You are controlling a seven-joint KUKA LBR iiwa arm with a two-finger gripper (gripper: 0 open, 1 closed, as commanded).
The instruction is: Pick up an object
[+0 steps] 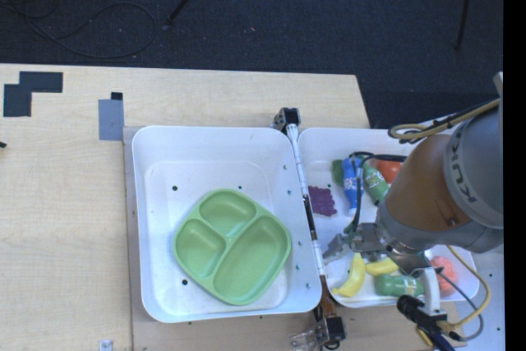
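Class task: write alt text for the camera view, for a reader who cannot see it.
A grey and orange robot arm reaches over the right bin, which holds small toys including a yellow banana. The left bin holds a green divided plate.

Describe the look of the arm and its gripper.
The arm is grey with a broad orange band above the wrist and dark lettering on its side. Tan and black cables loop along it. The gripper is small, grey and metallic.

Green divided plate (233,245) in left bin (148,177); hand (339,247) low in right bin (329,140) (cluttered).
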